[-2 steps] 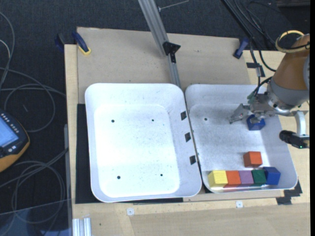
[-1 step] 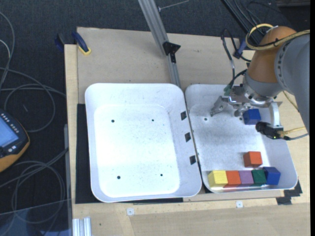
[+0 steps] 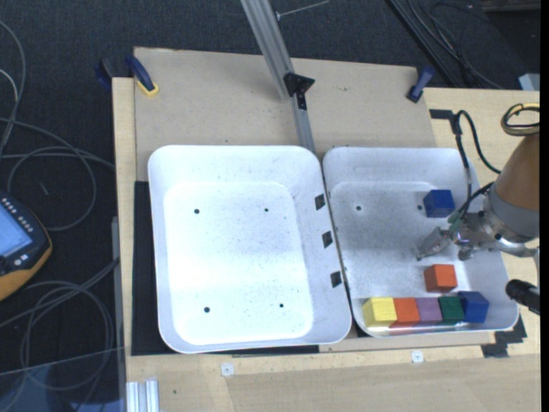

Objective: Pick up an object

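Reaching in from the right, the arm (image 3: 519, 191) has its gripper (image 3: 446, 240) low over the right bin (image 3: 377, 166), between a lone blue cube (image 3: 439, 202) toward the bin's far side and a lone orange cube (image 3: 440, 276) nearer the front; nothing is visible between its parts, and whether it is spread or closed cannot be told from this slanted view, so I would not count anything as held. Along the front wall of the same bin lies a tight row of blocks: a yellow block (image 3: 380, 310), an orange block (image 3: 407, 310), a purple block (image 3: 428, 309), a green block (image 3: 449, 307) and a dark blue block (image 3: 473, 305), each touching its neighbour. The left bin (image 3: 232, 247) sits alongside on the desk (image 3: 223, 101). The step in hand looks like settling on a target and coming down on it. The two lone cubes are the better choices, since each stands apart from everything else and offers free faces on both sides, whereas the row leaves no room to slip in beside a block. The orange cube appears closest to the gripper. To do it well, centre above the chosen cube, line up square to its flat faces, descend straight until straddling it, close evenly, then lift vertically. A glancing descent would likely just nudge the cube aside.
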Robot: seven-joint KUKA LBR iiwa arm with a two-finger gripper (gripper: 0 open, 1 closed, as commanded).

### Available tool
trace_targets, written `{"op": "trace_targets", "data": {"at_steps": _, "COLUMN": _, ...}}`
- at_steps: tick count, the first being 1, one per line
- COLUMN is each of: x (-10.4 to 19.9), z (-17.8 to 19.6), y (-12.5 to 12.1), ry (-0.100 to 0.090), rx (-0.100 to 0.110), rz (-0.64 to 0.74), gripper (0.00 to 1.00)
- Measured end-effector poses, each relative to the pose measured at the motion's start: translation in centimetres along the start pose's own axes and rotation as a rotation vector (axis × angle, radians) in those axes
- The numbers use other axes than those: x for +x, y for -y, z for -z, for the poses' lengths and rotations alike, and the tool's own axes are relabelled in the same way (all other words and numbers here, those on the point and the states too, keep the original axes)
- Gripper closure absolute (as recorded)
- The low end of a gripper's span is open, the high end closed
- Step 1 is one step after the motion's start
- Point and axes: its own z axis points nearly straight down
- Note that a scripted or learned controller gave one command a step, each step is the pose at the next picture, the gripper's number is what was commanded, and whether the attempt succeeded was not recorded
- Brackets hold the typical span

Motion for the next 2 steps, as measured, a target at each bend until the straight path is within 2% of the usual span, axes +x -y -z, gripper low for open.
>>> {"op": "trace_targets", "data": {"at_steps": 1, "x": 5.0, "z": -0.1, "y": 2.8, "ry": -0.003, "rx": -0.003, "rz": 0.01, "gripper": 0.0}}
{"op": "trace_targets", "data": {"at_steps": 2, "x": 3.7, "z": 0.5, "y": 3.8, "ry": 0.0, "rx": -0.005, "rz": 0.007, "gripper": 0.0}}
